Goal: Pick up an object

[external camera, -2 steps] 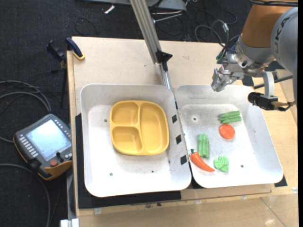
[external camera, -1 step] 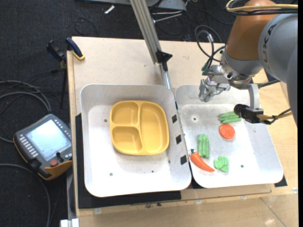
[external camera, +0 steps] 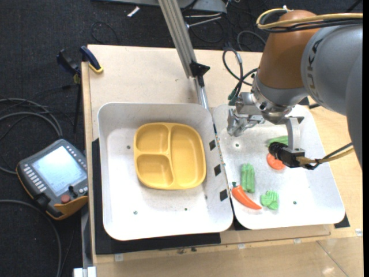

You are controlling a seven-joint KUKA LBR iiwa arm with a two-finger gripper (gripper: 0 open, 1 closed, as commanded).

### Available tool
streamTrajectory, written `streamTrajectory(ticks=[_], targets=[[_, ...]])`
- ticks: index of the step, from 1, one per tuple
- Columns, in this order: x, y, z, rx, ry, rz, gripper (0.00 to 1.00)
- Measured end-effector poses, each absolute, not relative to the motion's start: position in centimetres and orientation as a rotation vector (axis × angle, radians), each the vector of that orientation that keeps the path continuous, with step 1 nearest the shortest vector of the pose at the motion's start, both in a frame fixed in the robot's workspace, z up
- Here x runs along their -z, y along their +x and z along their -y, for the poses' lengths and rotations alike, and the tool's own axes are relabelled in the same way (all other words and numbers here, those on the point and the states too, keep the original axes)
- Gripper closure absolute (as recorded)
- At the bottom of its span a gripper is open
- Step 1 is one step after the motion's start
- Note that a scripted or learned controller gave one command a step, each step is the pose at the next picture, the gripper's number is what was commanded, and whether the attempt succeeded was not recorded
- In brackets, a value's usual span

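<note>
Right bin [external camera: 323, 206] holds the pickable stuff: orange carrot [external camera: 245, 198] at the bin's near-left corner, touching the divider edge; ribbed green piece [external camera: 248, 177] just above it, standing lengthwise; smaller green lump [external camera: 269, 199] just right of the carrot's tip. Further right — a red-orange round piece [external camera: 275, 162] with a green bit [external camera: 279, 141] behind it, both partly hidden by a black bracket [external camera: 290, 154] hanging off the arm, so can't tell their full shape

Gripper [external camera: 235, 127] hovers over the far-left part of the right bin, near the divider, well apart from all the items. Nothing visible between the fingers; from this angle can't tell if they're spread or pressed together. Grey arm with orange band [external camera: 288, 36] comes in from the right, cables looped over it

Left bin [external camera: 109, 154] has a yellow three-compartment tray [external camera: 170, 155] sitting roughly centred, compartments bare

Outside the bins — teach pendant [external camera: 53, 178] on the floor at left, slanted metal pole [external camera: 180, 30] rising from the bench's far edge between the bins
</note>
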State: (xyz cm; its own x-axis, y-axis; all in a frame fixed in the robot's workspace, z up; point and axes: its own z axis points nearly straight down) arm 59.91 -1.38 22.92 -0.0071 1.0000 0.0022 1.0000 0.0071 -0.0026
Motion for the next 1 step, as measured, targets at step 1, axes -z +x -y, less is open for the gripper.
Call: streamTrajectory(ticks=[1], targets=[[-22.99,57.71,-2.31,-0.001,-2.212,2.227,1.0]])
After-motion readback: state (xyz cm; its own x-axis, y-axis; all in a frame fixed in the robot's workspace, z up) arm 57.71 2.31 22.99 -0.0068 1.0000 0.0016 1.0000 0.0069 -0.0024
